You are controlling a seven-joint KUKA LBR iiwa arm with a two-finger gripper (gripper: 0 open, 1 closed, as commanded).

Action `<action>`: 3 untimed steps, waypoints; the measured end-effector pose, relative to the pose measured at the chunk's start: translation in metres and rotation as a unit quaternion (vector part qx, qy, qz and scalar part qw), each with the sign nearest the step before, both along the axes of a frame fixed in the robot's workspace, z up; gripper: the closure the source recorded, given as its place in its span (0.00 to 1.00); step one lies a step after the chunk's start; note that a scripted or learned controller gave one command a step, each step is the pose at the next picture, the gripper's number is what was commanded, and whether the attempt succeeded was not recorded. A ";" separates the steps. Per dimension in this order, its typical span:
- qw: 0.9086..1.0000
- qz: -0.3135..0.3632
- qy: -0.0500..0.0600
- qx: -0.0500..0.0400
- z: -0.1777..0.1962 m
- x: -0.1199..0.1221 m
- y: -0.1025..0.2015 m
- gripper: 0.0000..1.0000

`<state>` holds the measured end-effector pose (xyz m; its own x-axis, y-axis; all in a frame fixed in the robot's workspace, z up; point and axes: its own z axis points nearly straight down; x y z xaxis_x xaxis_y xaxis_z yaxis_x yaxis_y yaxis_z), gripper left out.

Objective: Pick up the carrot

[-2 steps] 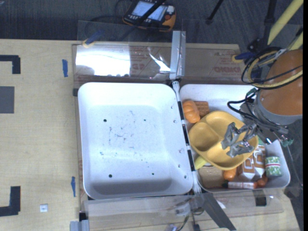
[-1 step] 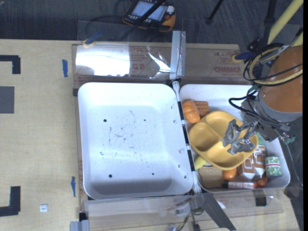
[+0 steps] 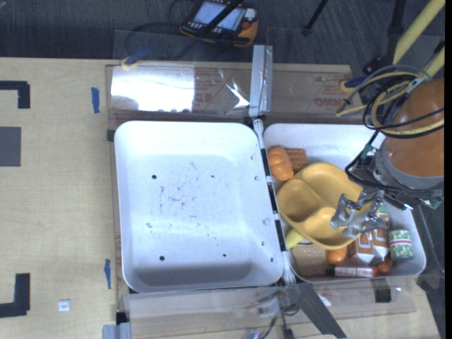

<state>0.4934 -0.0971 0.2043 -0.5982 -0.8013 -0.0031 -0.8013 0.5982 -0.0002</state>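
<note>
One carrot (image 3: 337, 255) lies just below-left of the tool (image 3: 355, 216), which hovers over a yellow bowl (image 3: 311, 203); finger opening cannot be told.

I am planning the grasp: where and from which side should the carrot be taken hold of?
Probably at its middle, from straight above, closing across its thin width: the carrot seems to lie flat along the right bin's front wall, with cartons crowding it behind.
</note>
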 end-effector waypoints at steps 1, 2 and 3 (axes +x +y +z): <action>0.988 0.156 -0.001 0.000 0.011 -0.013 0.010 1.00; 0.936 0.352 -0.001 0.000 0.014 -0.013 0.007 1.00; 0.936 0.352 -0.001 0.000 0.014 -0.013 0.006 0.00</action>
